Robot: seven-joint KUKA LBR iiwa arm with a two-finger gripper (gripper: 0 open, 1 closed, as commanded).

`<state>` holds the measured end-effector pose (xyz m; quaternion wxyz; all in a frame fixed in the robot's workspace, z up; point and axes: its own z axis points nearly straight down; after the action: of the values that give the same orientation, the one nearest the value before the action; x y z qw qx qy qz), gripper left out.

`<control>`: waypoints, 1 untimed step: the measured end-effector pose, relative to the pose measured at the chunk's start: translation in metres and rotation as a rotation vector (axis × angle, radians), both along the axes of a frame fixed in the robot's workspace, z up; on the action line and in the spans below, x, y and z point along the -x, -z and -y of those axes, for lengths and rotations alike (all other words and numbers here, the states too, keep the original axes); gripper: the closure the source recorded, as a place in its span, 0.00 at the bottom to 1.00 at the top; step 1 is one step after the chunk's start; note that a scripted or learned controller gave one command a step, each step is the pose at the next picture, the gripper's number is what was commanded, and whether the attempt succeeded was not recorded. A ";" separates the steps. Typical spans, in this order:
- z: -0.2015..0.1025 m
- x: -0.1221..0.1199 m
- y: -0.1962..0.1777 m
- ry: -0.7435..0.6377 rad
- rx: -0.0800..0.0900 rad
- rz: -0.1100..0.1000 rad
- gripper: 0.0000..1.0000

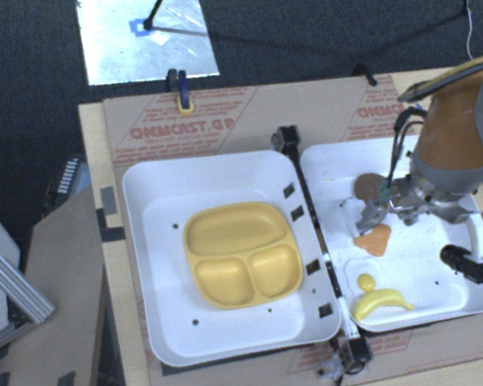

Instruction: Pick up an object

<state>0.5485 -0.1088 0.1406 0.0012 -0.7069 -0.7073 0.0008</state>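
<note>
In the right bin [470, 296] lies an orange wedge-shaped piece [375, 241], left of the middle. My gripper [372, 215] hangs just above its far edge, close to it or touching it. A brown round thing [367, 185] sits right behind the gripper. Near the bin's front left corner rests a yellow banana [380, 301]. The arm's grey and orange body covers the right bin's back right part.
A yellow three-part divided plate [239, 254] lies in the middle of the left bin [155, 244]. A raised black-clipped divider [312, 231] separates the two bins. Brown cardboard [239, 112] lies under the bins.
</note>
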 end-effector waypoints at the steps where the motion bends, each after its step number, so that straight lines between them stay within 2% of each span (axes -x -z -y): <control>1: 0.000 0.000 0.052 -0.001 0.000 0.000 0.00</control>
<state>0.5484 -0.1084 0.0884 0.0012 -0.7067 -0.7075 0.0006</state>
